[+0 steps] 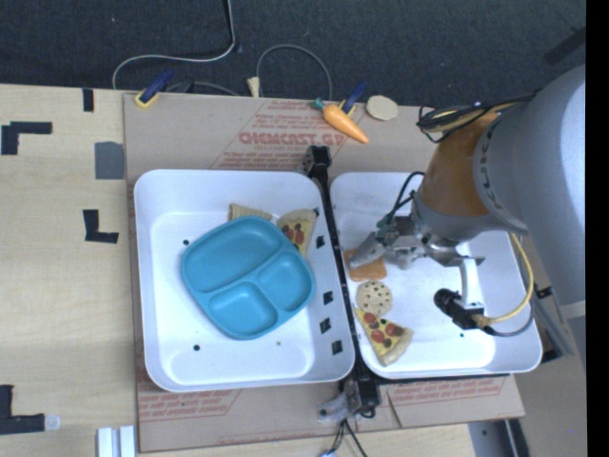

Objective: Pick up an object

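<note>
The arm [495,174] hangs low over the right bin [514,350]; gripper [381,246] at the bread slice [367,269] by the divider — whether its fingers grip it I cannot tell; next, a straight lift; cookie [374,298] and pizza slice [385,336] crowd close below — open floor lies rightward.

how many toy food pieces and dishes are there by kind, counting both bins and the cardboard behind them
Pizza slices: 2, one in the right bin, one by the blue plate
Cookie: 1
Bread piece: 1
Carrot: 1
Pale round piece: 1
Blue divided plate: 1
Total: 7
</note>
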